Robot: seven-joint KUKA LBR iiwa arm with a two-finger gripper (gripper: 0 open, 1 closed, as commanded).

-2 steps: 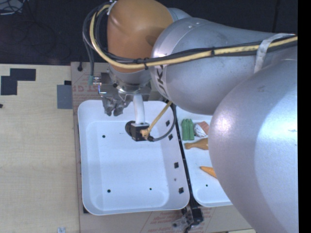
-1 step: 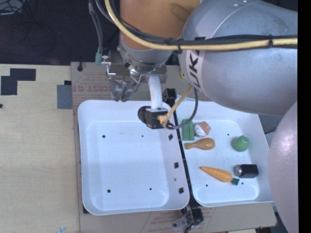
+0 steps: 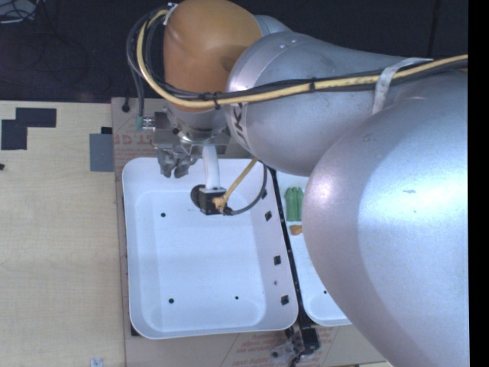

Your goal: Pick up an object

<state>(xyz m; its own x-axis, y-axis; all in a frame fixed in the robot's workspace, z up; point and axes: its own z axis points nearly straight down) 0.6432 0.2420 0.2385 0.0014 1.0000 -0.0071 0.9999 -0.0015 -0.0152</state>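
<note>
From the overhead camera view, the big grey arm sweeps in from the right, its orange band sitting above the far rim of the left bin. The gripper hangs at that bin's far edge, near its far-left corner; whether it is open or closed, I cannot tell. Nothing shows clamped in it. A green object lies in the right bin, close against its left wall, just beside an orange piece. The pale counter stretches left.
</note>
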